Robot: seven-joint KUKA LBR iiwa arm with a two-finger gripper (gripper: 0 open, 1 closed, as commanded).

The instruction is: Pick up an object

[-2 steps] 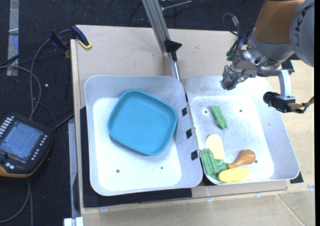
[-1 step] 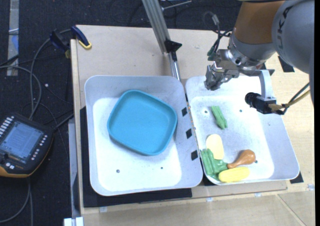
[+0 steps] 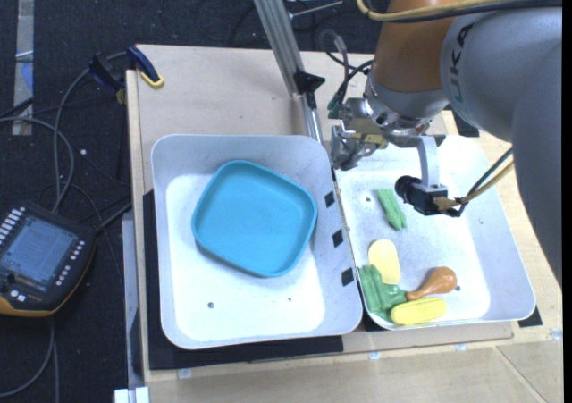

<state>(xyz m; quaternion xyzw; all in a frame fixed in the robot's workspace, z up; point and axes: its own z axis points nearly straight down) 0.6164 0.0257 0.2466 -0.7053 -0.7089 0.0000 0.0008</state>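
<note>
Robotics lab: arm [image 3: 483,44] over bench [image 3: 223,88] w/ two bins [image 3: 170,240], teach pendant [image 3: 40,258] on dark floor, loose cables [image 3: 63,151], alu. camera pole [image 3: 277,26].

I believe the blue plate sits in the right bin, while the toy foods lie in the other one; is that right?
Not quite: the camera view shows the blue plate in the left bin. The toy foods lie in the other one, the right bin.

Blue plate [image 3: 255,217] in left bin [image 3: 170,214]; pincer [image 3: 347,153] above right bin [image 3: 500,240].
</note>
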